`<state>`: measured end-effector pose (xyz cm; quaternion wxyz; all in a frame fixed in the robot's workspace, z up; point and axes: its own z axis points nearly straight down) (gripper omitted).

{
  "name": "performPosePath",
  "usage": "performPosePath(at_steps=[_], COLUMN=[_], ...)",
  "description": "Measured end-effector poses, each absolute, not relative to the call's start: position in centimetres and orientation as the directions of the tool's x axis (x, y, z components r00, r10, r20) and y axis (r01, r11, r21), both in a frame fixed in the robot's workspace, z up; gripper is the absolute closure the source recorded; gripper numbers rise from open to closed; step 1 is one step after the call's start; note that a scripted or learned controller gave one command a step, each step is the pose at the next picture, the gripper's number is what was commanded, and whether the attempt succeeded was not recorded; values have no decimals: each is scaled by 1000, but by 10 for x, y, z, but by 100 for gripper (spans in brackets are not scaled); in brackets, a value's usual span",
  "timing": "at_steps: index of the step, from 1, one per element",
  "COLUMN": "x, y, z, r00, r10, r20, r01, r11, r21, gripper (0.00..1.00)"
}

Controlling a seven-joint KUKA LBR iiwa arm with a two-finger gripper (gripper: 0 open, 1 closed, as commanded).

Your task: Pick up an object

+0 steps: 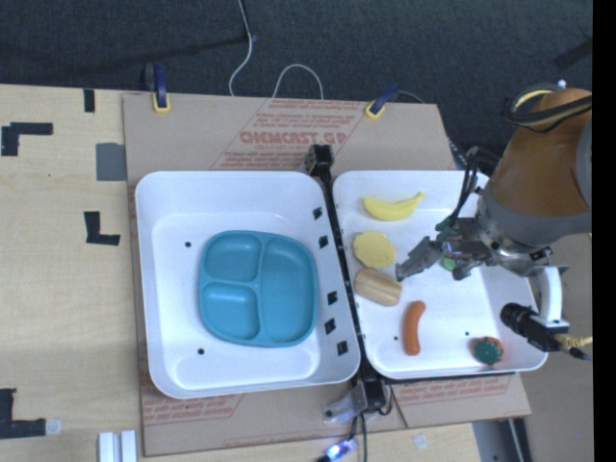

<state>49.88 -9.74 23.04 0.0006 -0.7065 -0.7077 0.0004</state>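
Looking down at a slant from high above the bench [58, 258], both white bins [164, 200] framed whole.

A robotics lab test bench: a pale wooden tabletop [58, 287] marked with black tape, a cardboard sheet [289, 133] clamped to it, two white bins [154, 200] holding toy food, and loose cables [252, 41].

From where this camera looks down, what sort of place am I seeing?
Probably a robot test bench in a lab, not a kitchen. A robot arm reaches over two white bins clamped on cardboard. The food is toy-like: a banana, a sausage, and beside them a blue divided plate.
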Motion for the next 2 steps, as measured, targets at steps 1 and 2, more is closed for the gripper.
performPosePath(at_steps=[1,2], x=[502,501], y=[-101,-100], z=[185,142], r00=[0,-1], r10=[1000,1000], r20=[1,1], r01=[1000,1000], r11=[0,1], r21=[-7,-8], gripper=[0,0])
